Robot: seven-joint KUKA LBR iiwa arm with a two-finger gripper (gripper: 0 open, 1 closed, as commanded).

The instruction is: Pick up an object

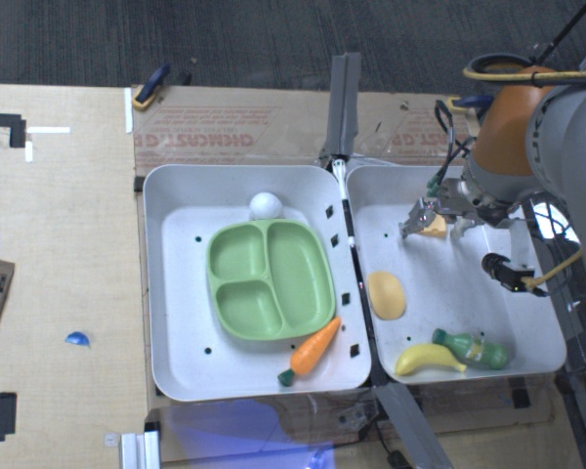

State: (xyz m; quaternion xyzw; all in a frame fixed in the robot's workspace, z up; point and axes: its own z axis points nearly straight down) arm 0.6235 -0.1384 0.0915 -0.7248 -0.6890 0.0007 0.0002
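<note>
The metal gripper [436, 225] is clenched around a small pale-yellow wedge [434, 227] above the right bin [537, 360]. A smooth yellow oval [387, 294] and curved banana [428, 360] lie below.

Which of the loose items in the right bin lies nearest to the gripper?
The yellow wedge, right at the gripper near the bin's far side. The egg-shaped lemon, banana and green bottle lie farther toward the near edge.
</note>
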